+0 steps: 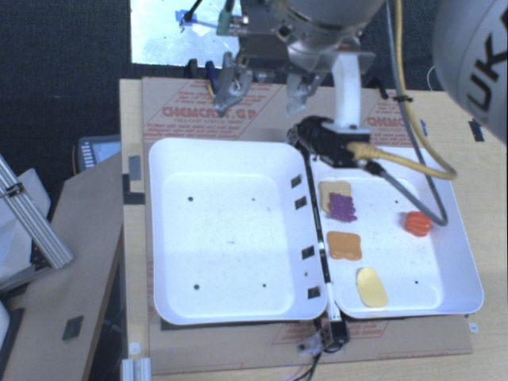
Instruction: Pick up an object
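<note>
At the top centre of the frame we see the gripper [266,92] hanging above the far edge of the bench, its two metal fingers [230,90] spread well apart with nothing between them. The grey arm [333,6] with its orange band fills the upper middle of the picture, and a white post [347,94] drops from it toward a black fitting [325,141] at the top rim of the right bin. A yellow hose [405,161] and a grey cable [421,201] trail from that fitting across the right bin's upper half. We count two shallow white bins side by side on a cardboard sheet [198,109] printed in red: the left bin [159,213] in the centre-left of the frame, the right bin [460,276] at centre-right. The objects all lie in the right bin, well below the gripper: a purple piece [342,206] resting on a tan slice [333,189] near the bin's upper left, an orange-brown slice [344,245] just below them, a pale yellow oval [371,286] toward the lower edge, and a small red-orange object [418,224] apart on the right side, beside the grey cable. None of them touches the gripper.
</note>
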Controlling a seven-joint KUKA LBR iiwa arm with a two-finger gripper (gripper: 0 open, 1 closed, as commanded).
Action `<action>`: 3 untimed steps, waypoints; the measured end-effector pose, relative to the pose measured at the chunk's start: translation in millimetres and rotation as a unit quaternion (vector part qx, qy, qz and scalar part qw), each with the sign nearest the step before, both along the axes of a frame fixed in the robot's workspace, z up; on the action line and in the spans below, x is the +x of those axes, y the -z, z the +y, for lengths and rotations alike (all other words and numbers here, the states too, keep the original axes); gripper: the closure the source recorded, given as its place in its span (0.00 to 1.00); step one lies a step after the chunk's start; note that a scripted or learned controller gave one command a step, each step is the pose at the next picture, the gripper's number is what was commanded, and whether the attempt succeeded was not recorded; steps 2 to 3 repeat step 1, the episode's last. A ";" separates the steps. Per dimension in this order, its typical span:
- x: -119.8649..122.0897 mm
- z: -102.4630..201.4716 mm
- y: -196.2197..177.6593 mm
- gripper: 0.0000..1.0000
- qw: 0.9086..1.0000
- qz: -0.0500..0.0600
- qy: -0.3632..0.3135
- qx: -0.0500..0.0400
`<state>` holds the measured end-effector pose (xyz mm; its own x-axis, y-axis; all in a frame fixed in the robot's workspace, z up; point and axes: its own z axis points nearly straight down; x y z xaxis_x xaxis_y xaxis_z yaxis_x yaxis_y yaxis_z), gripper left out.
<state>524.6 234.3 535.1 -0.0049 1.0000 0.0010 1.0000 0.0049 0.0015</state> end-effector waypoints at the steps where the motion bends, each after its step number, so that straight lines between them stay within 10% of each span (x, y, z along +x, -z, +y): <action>1: 0.0 0.0 0.0 0.00 1.000 0.000 0.000 0.000; 3: 0.0 0.0 0.0 0.00 1.000 0.000 0.000 0.000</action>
